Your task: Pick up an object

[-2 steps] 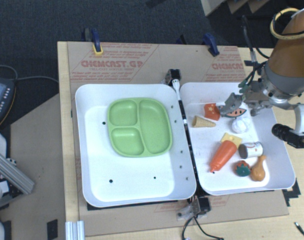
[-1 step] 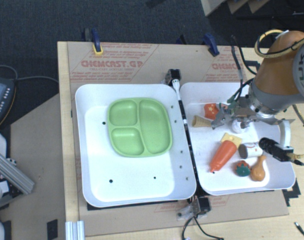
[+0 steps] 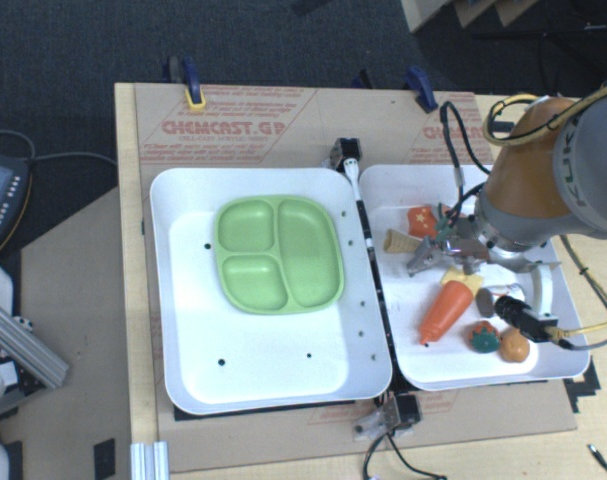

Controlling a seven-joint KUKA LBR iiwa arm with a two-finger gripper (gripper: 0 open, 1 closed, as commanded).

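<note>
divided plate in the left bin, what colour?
Light green; the divided plate shows clearly in the camera view.

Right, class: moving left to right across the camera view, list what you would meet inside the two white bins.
Green divided plate → beige cone-shaped piece → orange carrot → small green and red piece → small orange ball.

Illumination is even and diffuse, from overhead. The two white bins (image 3: 183,298) are the brightest surfaces and are close to overexposed, with little surface detail. Shadows are soft and short; a faint one lies along the left bin's near wall. The dark floor (image 3: 233,28) beyond the bench's far edge is dim. Focus is moderately soft overall. The arm (image 3: 563,168) shows slight blur.
</note>
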